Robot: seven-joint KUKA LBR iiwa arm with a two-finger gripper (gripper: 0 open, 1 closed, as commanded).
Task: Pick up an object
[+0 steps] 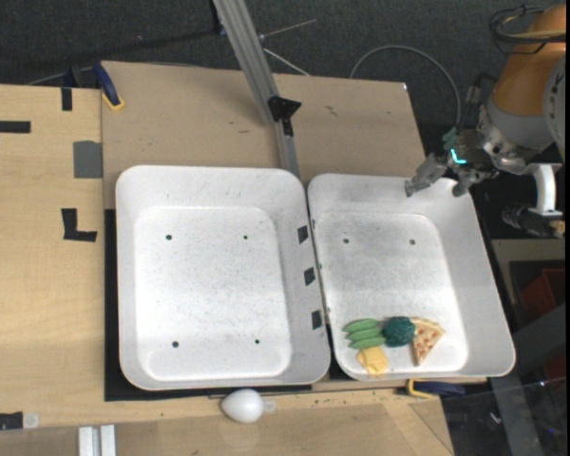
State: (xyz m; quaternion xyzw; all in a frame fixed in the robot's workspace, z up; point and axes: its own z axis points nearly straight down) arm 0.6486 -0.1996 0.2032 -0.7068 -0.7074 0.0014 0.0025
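Hanging over the far right corner of the right bin point(475, 255), the gripper point(439, 182) shows two dark fingers spread apart, one reaching toward the bin's back rim and the other nearer the arm, with nothing between them. A small teal light glows just above the fingers on the wrist, and the grey and orange arm point(527, 84) rises behind it at the view's right edge. The things to pick lie well apart from the gripper, bunched in the near corner of that same bin: a green ridged piece point(363, 331) like a pea pod, a dark teal broccoli-like lump point(397, 330) touching its right side, a pizza slice point(426, 340) in orange and cream just beside that, and a small yellow block point(371, 359) tucked under the green one. The left bin point(209, 274) sits side by side with the right one, joined along a dark clipped seam. Both rest on the counter point(38, 283), where a white egg-shaped object point(242, 406) lies in front of the left bin's near edge and a grey metal pole point(256, 65) slants down from above.
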